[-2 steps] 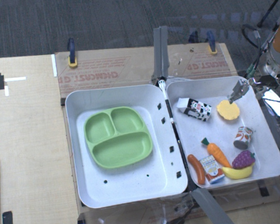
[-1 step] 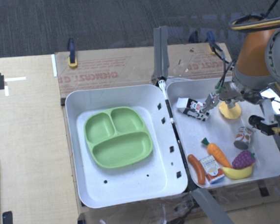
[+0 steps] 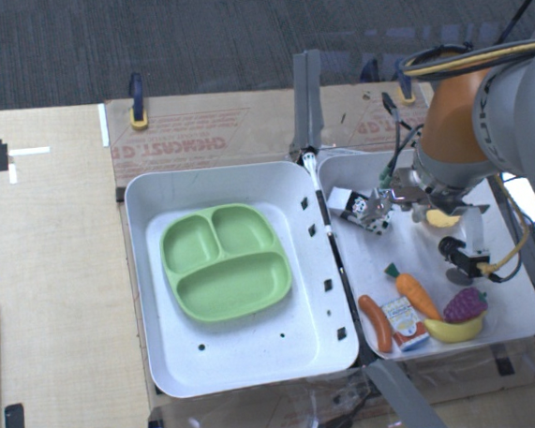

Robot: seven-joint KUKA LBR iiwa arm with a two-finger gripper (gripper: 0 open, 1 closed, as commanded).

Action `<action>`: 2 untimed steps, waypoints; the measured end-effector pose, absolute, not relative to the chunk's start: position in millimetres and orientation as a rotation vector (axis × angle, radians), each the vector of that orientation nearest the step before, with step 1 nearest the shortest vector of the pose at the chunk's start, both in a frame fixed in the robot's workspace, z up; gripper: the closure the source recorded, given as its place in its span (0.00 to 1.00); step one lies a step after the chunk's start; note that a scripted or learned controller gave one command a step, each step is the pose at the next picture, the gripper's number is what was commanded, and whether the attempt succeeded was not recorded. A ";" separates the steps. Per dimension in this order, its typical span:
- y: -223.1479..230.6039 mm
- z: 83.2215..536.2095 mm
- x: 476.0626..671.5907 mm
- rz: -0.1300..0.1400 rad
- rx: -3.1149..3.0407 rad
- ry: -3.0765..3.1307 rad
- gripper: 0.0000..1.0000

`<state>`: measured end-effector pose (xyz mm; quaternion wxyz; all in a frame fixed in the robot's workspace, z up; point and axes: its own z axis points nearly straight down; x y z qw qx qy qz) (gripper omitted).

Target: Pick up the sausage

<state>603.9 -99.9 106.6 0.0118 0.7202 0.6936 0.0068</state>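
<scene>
Red sausage (image 3: 375, 322) beside carrot (image 3: 417, 296) — right bin (image 3: 532, 316), gripper (image 3: 373, 209) well apart

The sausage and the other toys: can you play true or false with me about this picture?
1. The sausage lies in the right bin. True.
2. The green plate is in the same bin as the sausage. False: the plate sits in the left bin.
3. The tool is holding the sausage. False: it is over the far part of the right bin, well apart from the sausage, which lies near the front edge.
4. The carrot lies in the right bin too. True.
5. The grapes are on the green plate. False: they sit by the banana in the right bin.
</scene>
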 end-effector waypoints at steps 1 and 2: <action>-59.6 191.4 625.6 -0.003 2.330 2.107 0.00; -101.2 116.6 573.2 -0.005 2.374 2.061 0.00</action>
